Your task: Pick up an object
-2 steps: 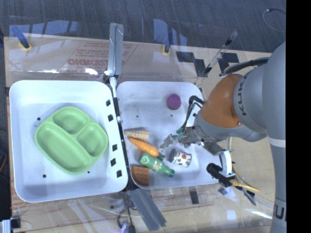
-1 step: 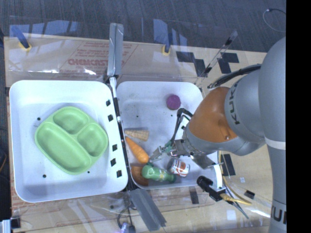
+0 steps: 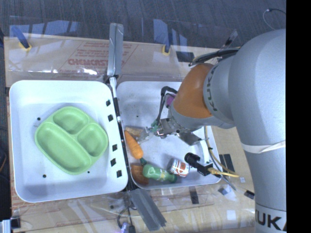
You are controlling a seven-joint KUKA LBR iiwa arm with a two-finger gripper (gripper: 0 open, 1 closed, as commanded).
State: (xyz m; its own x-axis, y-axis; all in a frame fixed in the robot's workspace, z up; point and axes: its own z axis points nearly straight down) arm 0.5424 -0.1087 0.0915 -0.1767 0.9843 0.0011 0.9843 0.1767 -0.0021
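In the right bin (image 3: 141,97), my gripper (image 3: 147,132) is down low, near the left wall. Just below and left of it an orange carrot (image 3: 134,146) lies slanted, its upper end close to the gripper tip. A green bottle (image 3: 158,174) lies on its side along the front wall, with a small red and white can (image 3: 179,168) to its right. A brown item (image 3: 137,177) sits partly under the bottle in the front left corner. Nothing is visibly held.
The left bin (image 3: 29,96) holds a green divided plate (image 3: 72,139). A metal divider bar (image 3: 115,47) runs between the bins at the back. The arm's orange band (image 3: 194,97) and grey body cover the right bin's right side.
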